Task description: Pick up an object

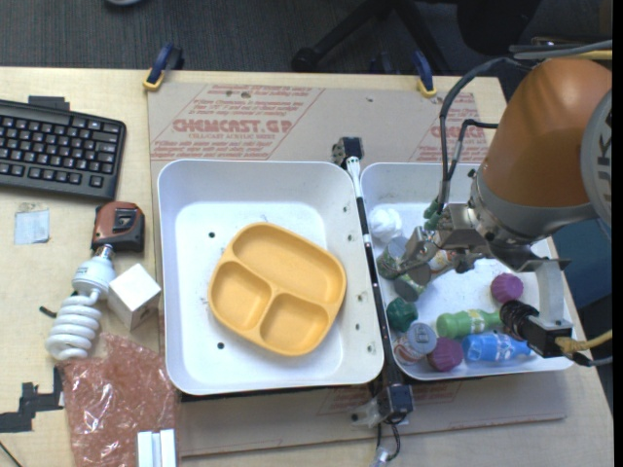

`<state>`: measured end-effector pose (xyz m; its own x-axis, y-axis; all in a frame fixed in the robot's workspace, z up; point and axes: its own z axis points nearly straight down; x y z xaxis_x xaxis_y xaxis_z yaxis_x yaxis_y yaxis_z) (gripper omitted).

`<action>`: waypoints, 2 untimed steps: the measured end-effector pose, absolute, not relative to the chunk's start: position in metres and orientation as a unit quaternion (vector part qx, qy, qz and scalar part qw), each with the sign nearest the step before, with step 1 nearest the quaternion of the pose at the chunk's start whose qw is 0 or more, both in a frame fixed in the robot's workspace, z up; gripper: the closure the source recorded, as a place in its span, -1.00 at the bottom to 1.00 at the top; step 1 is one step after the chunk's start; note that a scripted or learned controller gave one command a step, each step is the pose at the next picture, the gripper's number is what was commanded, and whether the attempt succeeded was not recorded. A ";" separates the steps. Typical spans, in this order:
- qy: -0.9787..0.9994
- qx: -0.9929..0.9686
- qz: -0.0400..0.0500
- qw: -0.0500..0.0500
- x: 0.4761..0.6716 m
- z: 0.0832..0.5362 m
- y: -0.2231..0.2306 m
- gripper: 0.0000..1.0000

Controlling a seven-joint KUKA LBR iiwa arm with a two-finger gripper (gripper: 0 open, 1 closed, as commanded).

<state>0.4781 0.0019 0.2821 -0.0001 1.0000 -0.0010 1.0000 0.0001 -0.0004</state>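
In the camera view the gripper (414, 261) hangs low over the left part of the right bin (458, 175), its fingers parted and nothing between them. The objects lie crowded along the bin's near side, so the grasp probably goes best if it picks 1 isolated piece, perhaps the dark green object (400, 312) just below, and descends straight onto it.

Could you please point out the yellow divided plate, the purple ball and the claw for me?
Yellow plate (277, 288), camera view, central ridge.
Purple ball (506, 287), camera view, its top.
Claw (417, 261), camera view, between its fingertips.
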 end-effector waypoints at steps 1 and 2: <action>0.707 0.707 0.000 0.001 0.510 0.273 -0.016 1.00; 0.708 0.706 0.000 0.000 0.478 0.269 0.008 1.00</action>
<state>0.4779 0.0077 0.2685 -0.0020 1.0000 -0.0010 1.0000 0.0020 0.0003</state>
